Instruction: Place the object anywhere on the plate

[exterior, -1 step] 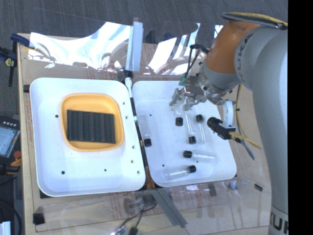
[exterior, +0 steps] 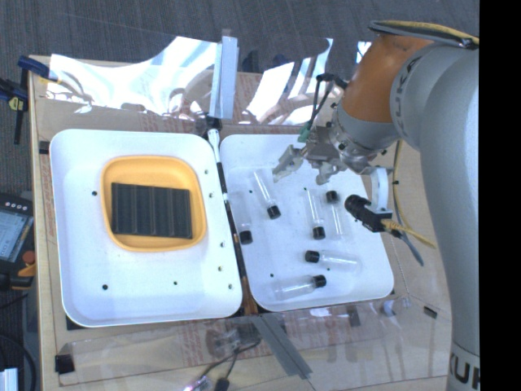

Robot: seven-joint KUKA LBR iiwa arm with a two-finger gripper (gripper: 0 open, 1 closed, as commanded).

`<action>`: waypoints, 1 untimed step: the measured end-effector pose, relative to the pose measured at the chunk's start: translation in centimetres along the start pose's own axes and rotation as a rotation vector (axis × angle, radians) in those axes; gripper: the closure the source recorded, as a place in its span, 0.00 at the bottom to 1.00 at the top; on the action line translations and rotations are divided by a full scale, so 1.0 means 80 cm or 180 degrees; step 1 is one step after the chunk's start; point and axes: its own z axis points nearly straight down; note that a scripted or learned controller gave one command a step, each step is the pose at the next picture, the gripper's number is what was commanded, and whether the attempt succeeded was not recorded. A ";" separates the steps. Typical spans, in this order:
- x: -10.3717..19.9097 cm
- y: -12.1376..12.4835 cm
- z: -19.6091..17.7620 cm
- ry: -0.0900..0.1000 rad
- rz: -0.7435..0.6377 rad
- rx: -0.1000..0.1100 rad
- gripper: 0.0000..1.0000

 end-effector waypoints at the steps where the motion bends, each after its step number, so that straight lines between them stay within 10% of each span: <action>1: 0.103 -0.005 -0.039 -0.0002 -0.1002 -0.0010 0.00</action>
